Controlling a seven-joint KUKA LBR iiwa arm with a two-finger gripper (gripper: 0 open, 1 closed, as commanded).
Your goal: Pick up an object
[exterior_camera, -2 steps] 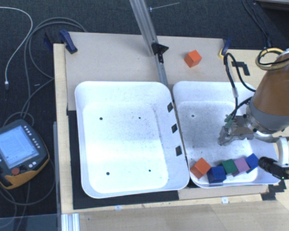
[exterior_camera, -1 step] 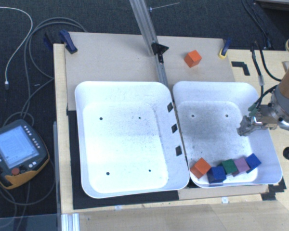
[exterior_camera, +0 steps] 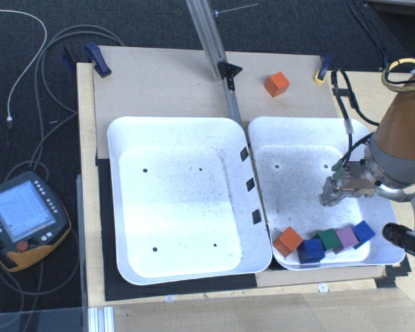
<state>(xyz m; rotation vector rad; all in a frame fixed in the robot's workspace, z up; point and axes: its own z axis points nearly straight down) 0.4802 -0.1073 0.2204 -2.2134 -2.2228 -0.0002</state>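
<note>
Along the front edge of the right bin (exterior_camera: 290, 140) lies a row of blocks: an orange one (exterior_camera: 288, 241), a blue one (exterior_camera: 310, 251), a green one (exterior_camera: 330, 240), a pink one (exterior_camera: 346, 237) and another blue one (exterior_camera: 363, 232). My gripper (exterior_camera: 332, 194) hangs over the right part of that bin, above and behind the green and pink blocks, apart from them. Nothing shows between its fingers.
The left bin (exterior_camera: 180, 199) sits beside the right one. An orange cube (exterior_camera: 277, 84) rests on the bench behind the bins. A metal pole (exterior_camera: 207, 26) slants down to the gap between the bins. A teach pendant (exterior_camera: 21, 216) lies at the left.
</note>
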